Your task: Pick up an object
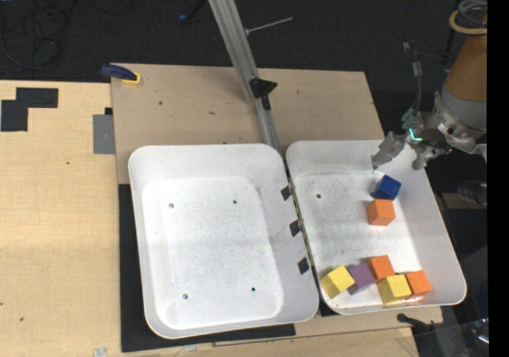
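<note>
The right bin [342, 180] holds several small cubes. A blue cube [387, 187] lies near its far right side, with an orange cube [381, 211] just in front of it. Along the near edge sit a yellow cube [337, 280], a purple cube [362, 276], an orange cube [381, 267], another yellow cube [394, 289] and an orange cube [417, 283]. My gripper [403, 154] hangs over the far right corner of this bin, just above and behind the blue cube. Its two fingers stand spread apart with nothing between them.
The left bin [159, 164] lies beside the right one, joined by black clips [295, 227]. A slanted aluminium post [237, 45] rises behind the bins. A blue and yellow clamp [121, 73] sits at the board's far left corner.
</note>
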